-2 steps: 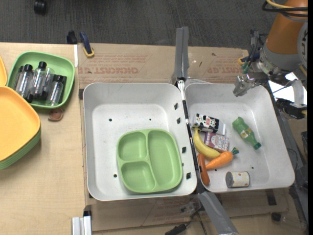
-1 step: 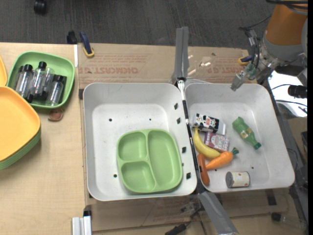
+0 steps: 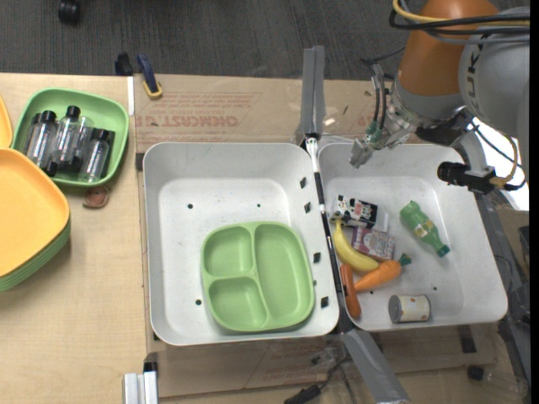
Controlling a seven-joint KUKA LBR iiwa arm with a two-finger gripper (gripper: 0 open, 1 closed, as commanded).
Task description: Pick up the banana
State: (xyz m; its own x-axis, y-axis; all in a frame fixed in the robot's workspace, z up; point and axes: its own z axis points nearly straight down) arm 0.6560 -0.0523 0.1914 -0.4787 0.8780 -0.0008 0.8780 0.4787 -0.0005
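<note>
The pincer [image 3: 364, 152] hangs over the far left corner of the right bin [image 3: 480, 310], at the end of the grey arm [image 3: 497, 66] with its orange band. Its 2 fingers point down and to the left with a narrow gap between them, and nothing sits in that gap. The banana [image 3: 351, 252] lies well below the pincer in the view, nearer the camera, along the left wall of the same bin, curving from the wall toward the bin's middle. Between the pincer and the banana sits a small black and white packet [image 3: 357, 210], touching the banana's upper end. Just right of the banana is a pinkish packet [image 3: 375, 243], and an orange carrot [image 3: 378, 275] lies across the banana's lower end, with a red piece [image 3: 349, 289] against the wall beside it. Right of the pincer and lower, a green bottle [image 3: 423, 227] lies tilted; a small grey can [image 3: 409, 308] lies on its side nearest the camera. Left of the pincer, the left bin [image 3: 168, 183] holds a green 3-part plate [image 3: 257, 275]. Far left on the desk [image 3: 101, 310], a green tray [image 3: 109, 112] carries dark-capped bottles [image 3: 67, 141] beside stacked orange plates [image 3: 29, 217].
</note>
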